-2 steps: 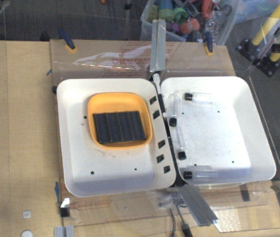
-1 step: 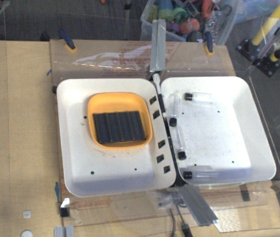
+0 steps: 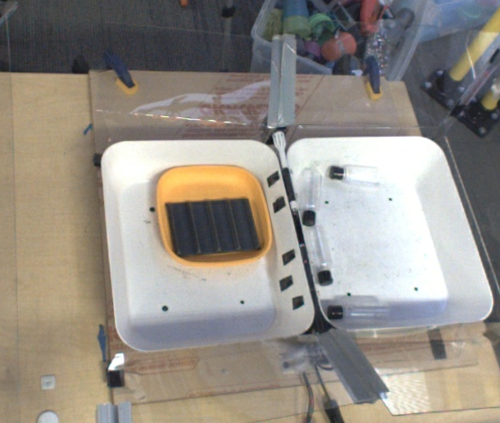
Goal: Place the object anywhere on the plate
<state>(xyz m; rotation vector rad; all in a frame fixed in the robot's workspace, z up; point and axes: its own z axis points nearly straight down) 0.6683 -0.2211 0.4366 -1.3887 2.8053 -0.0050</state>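
Left bin (image 3: pixel 197 311): the plate (image 3: pixel 210 175), orange with raised rim, sits a bit above and left of centre, with bare white floor on all sides, widest along the near edge. The object, a dark ribbed block (image 3: pixel 212 227), lies flat inside the plate, filling most of its well, long side running left-right, orange rim showing all round. Right bin (image 3: pixel 399 236): middle and right stand open. Clear tubes with black caps keep to the edges: one near the far wall (image 3: pixel 353 174), two along the divider (image 3: pixel 316 236), one against the near wall (image 3: pixel 355 309). The divider (image 3: pixel 287 227) between the bins carries a row of black tabs. Blue clamps (image 3: pixel 123 75) hold the far plastic sheet to the bench (image 3: pixel 29 236). Pincer: how wide it stands, and whether it has hold of anything, you cannot tell.
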